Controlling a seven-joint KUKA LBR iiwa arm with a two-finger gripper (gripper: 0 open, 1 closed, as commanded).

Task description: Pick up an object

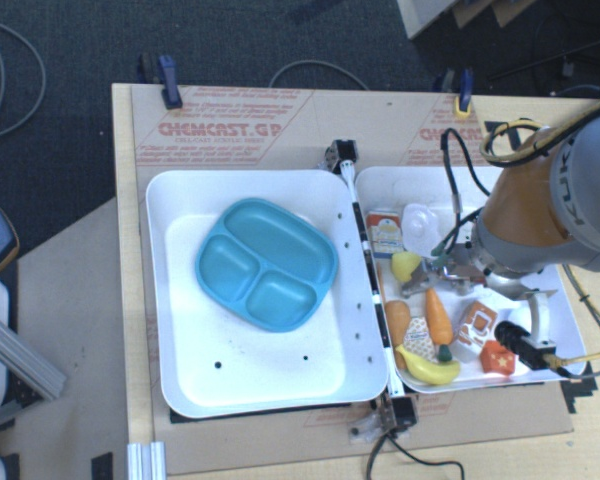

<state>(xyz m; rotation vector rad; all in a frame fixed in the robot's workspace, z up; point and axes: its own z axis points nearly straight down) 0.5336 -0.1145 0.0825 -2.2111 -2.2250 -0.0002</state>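
Two white bins are sitting side by side. The left bin is holding one blue divided plate, well left of the gripper. "CHEMCAST" is showing on the bench board. The right bin is holding one carrot, one banana and one small carton, crowded just beside the gripper; finger state cannot be determined.

Your arm comes in from the right, its grey body and orange band (just above the wrist) bent down low. The pincer points leftward at the end of the wrist.
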